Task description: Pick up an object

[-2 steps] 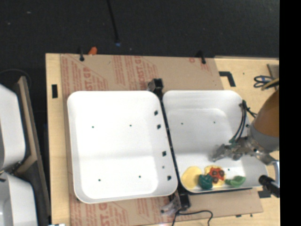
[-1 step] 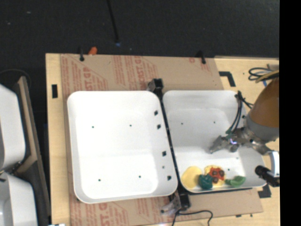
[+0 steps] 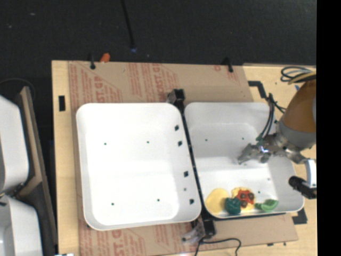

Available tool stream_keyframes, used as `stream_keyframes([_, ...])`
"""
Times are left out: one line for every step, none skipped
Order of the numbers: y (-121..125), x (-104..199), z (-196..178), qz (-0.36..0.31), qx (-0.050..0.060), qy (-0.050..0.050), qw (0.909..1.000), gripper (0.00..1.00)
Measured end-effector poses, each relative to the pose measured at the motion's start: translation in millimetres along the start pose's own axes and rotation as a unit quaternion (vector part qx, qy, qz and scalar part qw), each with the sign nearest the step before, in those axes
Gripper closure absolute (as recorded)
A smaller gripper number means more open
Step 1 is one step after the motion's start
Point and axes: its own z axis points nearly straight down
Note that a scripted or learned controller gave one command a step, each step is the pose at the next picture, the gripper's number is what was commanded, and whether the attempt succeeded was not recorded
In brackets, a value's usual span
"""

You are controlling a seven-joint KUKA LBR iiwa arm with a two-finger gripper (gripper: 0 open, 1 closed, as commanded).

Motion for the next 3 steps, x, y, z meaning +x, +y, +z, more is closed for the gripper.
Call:
stream_keyframes([56.7,0.5,-0.3,0.000,-0.001,0.000,1.0000,0.00])
stream_keyframes([-12.8,-0.6,-0.7,0.001,0.000,0.000,1.0000,0.00])
stream_keyframes([-1.9,0.1,0.0,0.000,0.000,0.000,1.0000,0.00])
